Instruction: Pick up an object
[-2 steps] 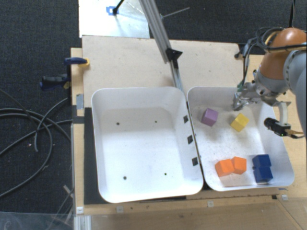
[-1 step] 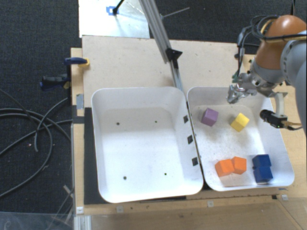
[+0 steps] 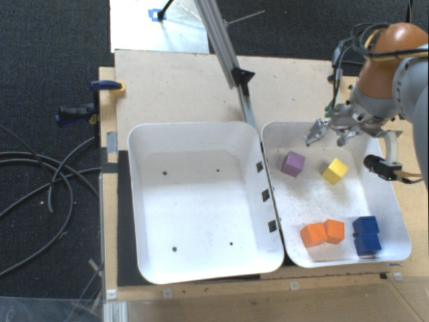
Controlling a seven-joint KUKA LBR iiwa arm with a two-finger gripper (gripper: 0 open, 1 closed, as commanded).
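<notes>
Over the far end of the right bin [image 3: 387, 200] hangs my gripper [image 3: 328, 138]. It is open, its two fingers spread apart with nothing between them. Just below it in the bin lie a purple block [image 3: 292, 163] and a yellow block [image 3: 335, 171]. Two orange blocks [image 3: 322, 233] sit side by side near the bin's front. To their right, in the front right corner, are blue blocks [image 3: 366, 236]. The grey arm with its orange band [image 3: 392, 52] reaches in from the right.
The left bin [image 3: 194, 127] stands beside the right one. A slanted metal pole [image 3: 221, 39] crosses the bench down to the wall between the bins. Clamps [image 3: 100, 89] grip the bench's left edge, and cables [image 3: 40, 173] lie on the floor at the left.
</notes>
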